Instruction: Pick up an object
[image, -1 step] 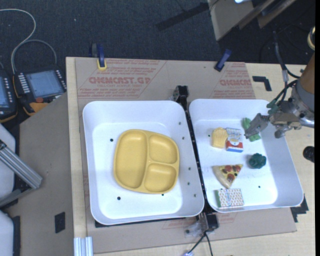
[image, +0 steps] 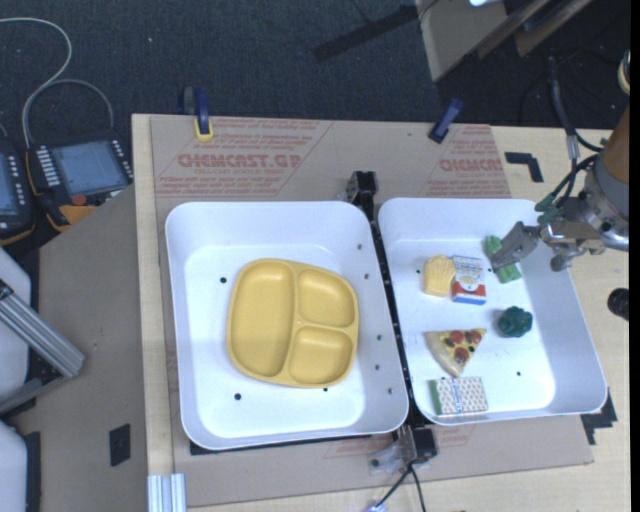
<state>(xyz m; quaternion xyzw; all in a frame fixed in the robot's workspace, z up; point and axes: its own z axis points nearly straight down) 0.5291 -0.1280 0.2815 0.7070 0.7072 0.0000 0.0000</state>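
Patterned packet (image: 461, 396) lying nearest, by pizza slice (image: 457, 348); pincer (image: 512, 250) above green piece (image: 502, 258), grip state indiscernible; crowded neighbours risking a glancing, failed pick.

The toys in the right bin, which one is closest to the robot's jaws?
The small light green toy block near the right white bin's top edge. It lies right beside the gripper, while the dark green round toy sits farther down.
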